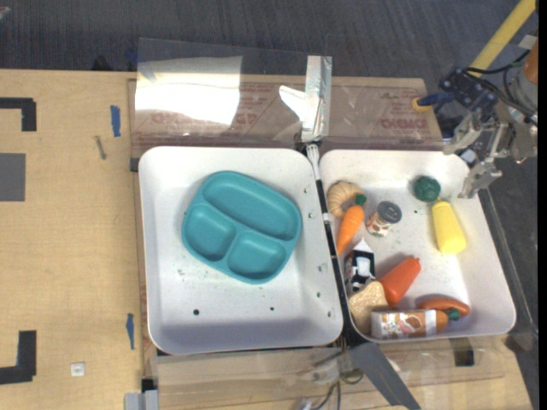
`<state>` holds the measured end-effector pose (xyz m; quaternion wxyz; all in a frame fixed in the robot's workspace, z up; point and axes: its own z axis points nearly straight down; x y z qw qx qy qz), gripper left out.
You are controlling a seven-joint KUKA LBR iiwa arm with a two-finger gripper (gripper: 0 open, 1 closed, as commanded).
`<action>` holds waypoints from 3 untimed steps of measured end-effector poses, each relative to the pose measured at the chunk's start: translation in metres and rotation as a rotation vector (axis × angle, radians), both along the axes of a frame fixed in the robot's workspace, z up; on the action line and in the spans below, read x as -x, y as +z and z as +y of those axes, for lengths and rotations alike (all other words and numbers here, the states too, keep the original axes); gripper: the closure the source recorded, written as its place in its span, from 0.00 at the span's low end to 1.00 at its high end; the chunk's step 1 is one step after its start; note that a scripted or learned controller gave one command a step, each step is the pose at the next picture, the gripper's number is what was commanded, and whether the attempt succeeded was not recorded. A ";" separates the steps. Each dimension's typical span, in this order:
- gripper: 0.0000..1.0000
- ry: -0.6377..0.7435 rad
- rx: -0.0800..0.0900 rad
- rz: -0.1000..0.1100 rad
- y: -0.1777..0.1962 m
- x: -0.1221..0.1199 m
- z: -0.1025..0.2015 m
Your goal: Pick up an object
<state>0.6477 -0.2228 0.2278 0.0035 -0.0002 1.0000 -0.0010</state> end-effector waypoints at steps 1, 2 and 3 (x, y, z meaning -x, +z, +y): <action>0.00 0.165 0.001 -0.002 -0.132 0.069 0.048; 0.00 0.486 0.002 -0.003 -0.140 0.016 0.034; 1.00 0.486 0.007 -0.018 -0.124 0.012 0.035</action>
